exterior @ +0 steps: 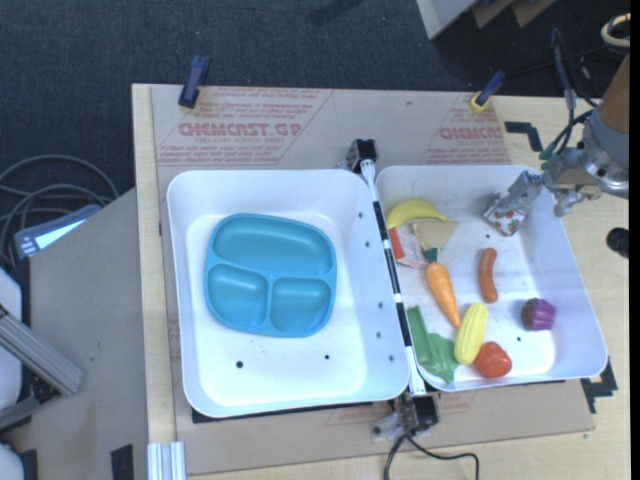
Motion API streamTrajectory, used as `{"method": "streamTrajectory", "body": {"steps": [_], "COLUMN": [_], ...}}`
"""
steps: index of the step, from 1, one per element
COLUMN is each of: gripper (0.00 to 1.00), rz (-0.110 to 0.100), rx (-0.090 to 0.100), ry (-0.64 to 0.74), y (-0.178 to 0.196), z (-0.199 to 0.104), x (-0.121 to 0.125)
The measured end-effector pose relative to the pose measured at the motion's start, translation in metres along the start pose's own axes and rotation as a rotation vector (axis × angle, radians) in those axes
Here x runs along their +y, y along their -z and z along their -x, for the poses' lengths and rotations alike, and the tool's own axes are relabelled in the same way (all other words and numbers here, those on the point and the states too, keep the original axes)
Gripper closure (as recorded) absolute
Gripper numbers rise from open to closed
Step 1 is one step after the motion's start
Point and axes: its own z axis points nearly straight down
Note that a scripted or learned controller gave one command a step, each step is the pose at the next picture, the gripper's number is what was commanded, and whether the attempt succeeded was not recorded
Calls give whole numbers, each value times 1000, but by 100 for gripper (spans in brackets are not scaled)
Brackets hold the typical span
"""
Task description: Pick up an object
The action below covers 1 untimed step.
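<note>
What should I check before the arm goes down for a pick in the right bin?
1. Gripper is over the right white bin, near its far side: ok.
2. Something already held: cannot tell; the view is too blurred there.
3. Nearest target, the brown toy sausage, lies apart from its neighbours: ok.
4. Orange toy carrot and yellow toy corn cob touch each other: not ok for a clean single pick.
5. Purple toy piece sits alone near the right wall: ok.
6. Blue divided plastic tray in the left white bin is out of the arm's way: ok.
</note>
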Motion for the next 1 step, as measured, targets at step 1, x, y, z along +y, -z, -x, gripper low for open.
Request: {"method": "streamTrajectory", "body": {"steps": [1], "gripper": [0], "rz": [-3], "rx": [1], "ry": [0], "y": [-111], "z": [-46], "x": [-26]}}
